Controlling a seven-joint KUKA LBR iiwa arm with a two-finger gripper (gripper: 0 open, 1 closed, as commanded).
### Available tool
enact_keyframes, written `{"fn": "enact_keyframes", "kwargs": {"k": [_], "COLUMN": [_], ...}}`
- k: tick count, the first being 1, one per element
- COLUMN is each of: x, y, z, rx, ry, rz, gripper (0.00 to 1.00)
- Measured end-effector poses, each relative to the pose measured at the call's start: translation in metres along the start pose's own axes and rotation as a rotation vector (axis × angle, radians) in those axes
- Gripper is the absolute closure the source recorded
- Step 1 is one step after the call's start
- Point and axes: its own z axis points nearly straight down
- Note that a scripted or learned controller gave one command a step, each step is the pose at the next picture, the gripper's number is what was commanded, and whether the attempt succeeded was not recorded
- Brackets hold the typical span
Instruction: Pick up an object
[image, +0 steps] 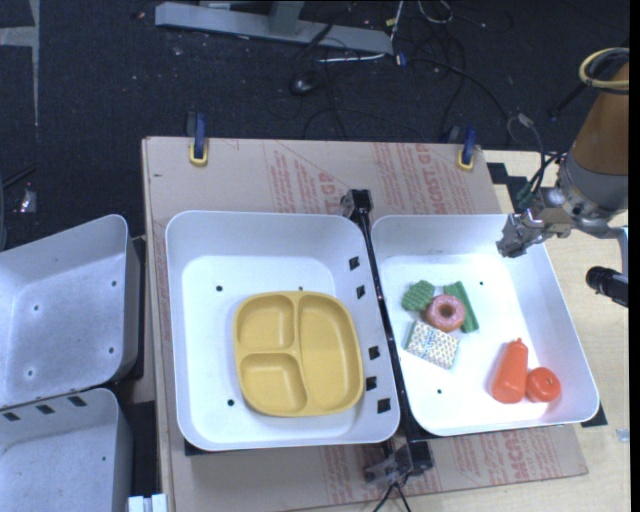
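The right bin (560, 310) holds a pink doughnut (445, 314) lying on green pieces (420, 296), a patterned white square (433, 346), an orange-red bottle (510, 371) and a small red-orange ball (543, 384). My gripper (518, 238) hangs at the bin's far right corner, above the rim, well away from all of these. Nothing shows between its fingers.
The left bin (200, 260) carries a yellow divided plate (298, 352). A black divider (375, 300) runs between the two bins. More white trays (60, 300) sit off the bench to the left. Cables lie on the dark floor behind.
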Motion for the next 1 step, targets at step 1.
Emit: {"fn": "enact_keyframes", "kwargs": {"k": [1], "x": [-0.0001], "y": [0.0012], "z": [-0.0333], "rx": [0.001], "ry": [0.000], "rz": [0.001], "gripper": [1.00]}}
